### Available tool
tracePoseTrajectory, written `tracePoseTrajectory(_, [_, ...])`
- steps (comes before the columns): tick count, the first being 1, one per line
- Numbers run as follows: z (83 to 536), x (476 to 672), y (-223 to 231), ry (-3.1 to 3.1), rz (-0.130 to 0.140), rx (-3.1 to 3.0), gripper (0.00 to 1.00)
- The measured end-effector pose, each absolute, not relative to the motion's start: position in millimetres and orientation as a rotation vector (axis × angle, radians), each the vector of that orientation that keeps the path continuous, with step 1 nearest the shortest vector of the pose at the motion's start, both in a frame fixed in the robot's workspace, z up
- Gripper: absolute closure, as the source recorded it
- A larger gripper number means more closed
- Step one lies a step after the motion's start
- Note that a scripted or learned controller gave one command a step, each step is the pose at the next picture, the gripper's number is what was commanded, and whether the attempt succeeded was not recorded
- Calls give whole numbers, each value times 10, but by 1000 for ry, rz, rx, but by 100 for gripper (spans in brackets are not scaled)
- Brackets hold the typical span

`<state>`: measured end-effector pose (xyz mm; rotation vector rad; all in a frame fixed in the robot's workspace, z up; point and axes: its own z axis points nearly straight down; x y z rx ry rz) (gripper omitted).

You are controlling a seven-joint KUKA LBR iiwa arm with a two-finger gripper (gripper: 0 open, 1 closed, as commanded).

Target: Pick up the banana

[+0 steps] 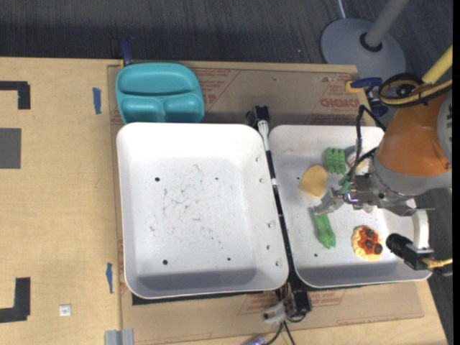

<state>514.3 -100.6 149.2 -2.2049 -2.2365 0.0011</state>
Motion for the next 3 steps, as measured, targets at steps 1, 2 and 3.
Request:
tracePoseTrajectory(1, [1843, 4837, 48, -1856, 1, -2534, 0])
tracePoseTrajectory(2, [1843, 4789, 715, -2126, 3, -2309, 0])
tracePoseTrajectory(3, [1272, 4839, 1054, -2203, -17, -2257, 0])
